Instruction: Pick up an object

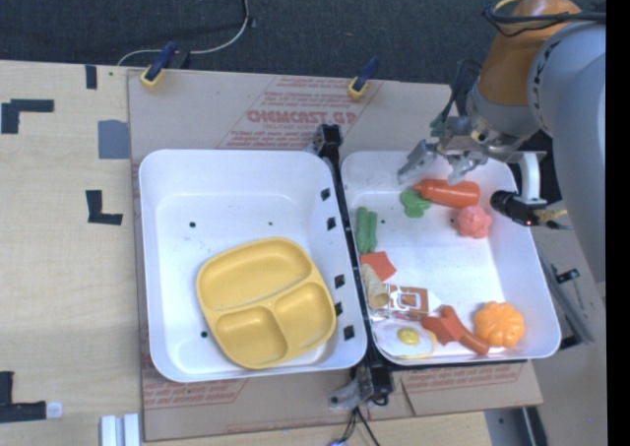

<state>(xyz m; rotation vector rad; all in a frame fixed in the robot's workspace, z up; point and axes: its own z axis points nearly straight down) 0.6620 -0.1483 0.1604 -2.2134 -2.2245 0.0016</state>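
Yellow tray (pixel 264 308): sitting in the left bin (pixel 167 188), well apart from the arm.
Toy carrot (pixel 443 194): lying in the right bin (pixel 512 267) near its far wall; likely light, stiff, smooth plastic, best pinched across its orange middle.
End effector (pixel 439 164): hovering just above the carrot, its prongs looking spread apart and gripping nothing.
Pink toy (pixel 473 223): resting just beside the carrot's right end.
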